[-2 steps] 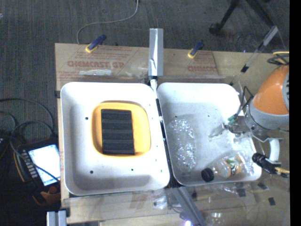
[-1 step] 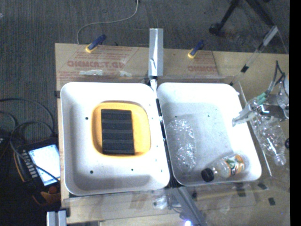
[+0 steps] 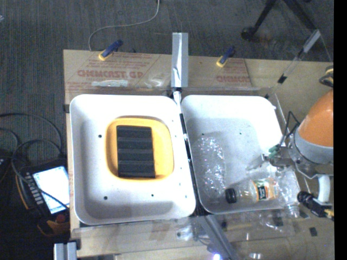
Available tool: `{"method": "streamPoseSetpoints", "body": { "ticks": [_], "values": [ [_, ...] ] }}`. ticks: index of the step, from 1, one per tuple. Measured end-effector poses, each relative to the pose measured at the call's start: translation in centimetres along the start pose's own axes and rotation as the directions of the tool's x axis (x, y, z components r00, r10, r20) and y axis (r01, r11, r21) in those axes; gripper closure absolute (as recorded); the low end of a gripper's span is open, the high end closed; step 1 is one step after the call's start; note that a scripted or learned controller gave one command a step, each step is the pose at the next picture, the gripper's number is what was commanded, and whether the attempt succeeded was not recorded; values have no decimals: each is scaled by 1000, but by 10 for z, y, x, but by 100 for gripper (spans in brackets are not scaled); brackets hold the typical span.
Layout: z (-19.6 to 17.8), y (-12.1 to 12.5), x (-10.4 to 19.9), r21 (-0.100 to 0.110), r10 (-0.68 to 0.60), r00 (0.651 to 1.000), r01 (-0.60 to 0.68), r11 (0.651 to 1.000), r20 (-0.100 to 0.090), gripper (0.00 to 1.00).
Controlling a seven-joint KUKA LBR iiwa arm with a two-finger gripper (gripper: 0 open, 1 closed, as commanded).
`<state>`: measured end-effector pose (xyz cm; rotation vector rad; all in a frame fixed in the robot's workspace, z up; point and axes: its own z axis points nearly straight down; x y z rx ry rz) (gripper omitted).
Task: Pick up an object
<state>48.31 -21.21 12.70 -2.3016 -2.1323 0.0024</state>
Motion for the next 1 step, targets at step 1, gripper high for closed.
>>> {"method": "streamPoseSetpoints", "body": {
  "ticks": [1],
  "values": [
    [34,4,27,-20,-198,980,198,980,14,0]
  ]
}}
